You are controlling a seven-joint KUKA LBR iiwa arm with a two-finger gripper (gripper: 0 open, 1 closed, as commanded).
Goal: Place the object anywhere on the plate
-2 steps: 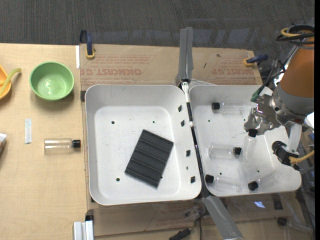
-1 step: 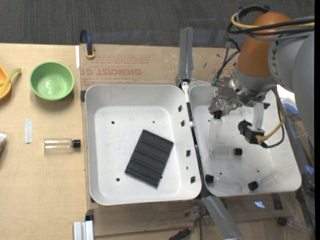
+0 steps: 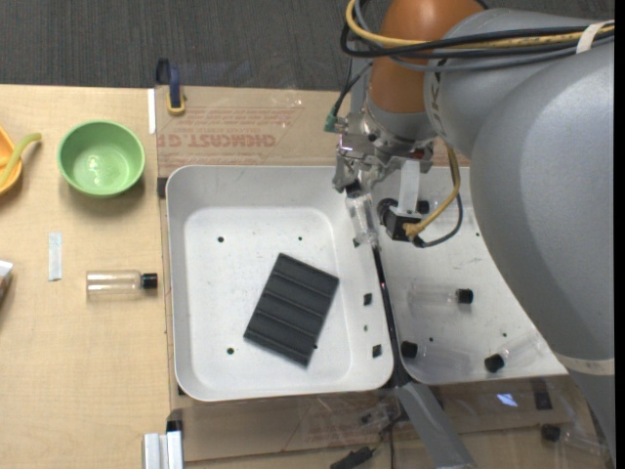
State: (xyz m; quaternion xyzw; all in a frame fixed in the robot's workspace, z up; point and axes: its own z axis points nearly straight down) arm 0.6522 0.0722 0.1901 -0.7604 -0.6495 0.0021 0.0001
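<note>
My tool (image 3: 359, 203) hung over the seam betw. the two white bins; couldn't tell its grip state from this angle. The dark ribbed rectangular plate (image 3: 292, 309) lay tilted in the left white bin (image 3: 195, 379). A small clear bottle w/ black cap (image 3: 441, 298) sat in the right bin. Best play, I reckoned: drop square over it, squeeze mid-body.

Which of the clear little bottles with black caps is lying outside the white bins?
The clear bottle on the wooden bench, below the green bowl. It lies left of the left bin; the other bottle lies inside the right bin.
</note>
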